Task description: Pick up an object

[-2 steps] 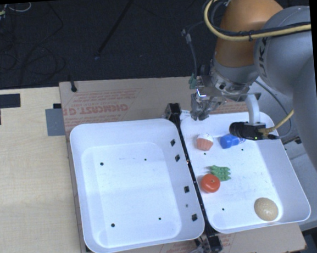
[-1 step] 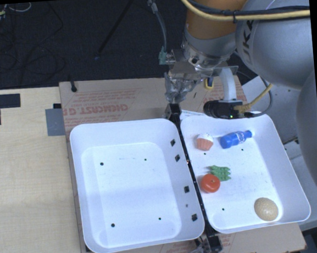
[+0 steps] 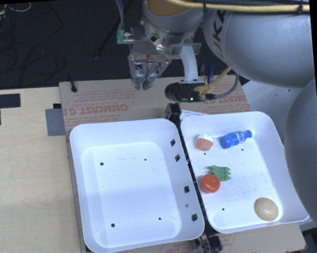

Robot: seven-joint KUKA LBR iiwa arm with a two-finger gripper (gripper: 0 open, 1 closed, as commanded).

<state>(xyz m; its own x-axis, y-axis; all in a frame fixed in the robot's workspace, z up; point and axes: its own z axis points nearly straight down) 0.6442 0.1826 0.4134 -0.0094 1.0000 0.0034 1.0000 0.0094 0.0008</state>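
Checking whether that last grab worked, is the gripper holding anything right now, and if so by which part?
Nothing is held. The gripper hangs above the cardboard behind the bins with nothing between its fingers.

Quick count here: I'm seeing two shallow white plastic bins sitting side by side on the desk, the left bin (image 3: 89,151) and the right bin (image 3: 270,141). Five small things are lying in the right one: one blue plastic bottle (image 3: 235,138), one little cupcake-shaped toy with an orange base and white top (image 3: 204,142), one green spiky toy piece (image 3: 221,172), one round red-orange tomato-like toy (image 3: 210,183), and one beige egg-shaped ball (image 3: 266,208).
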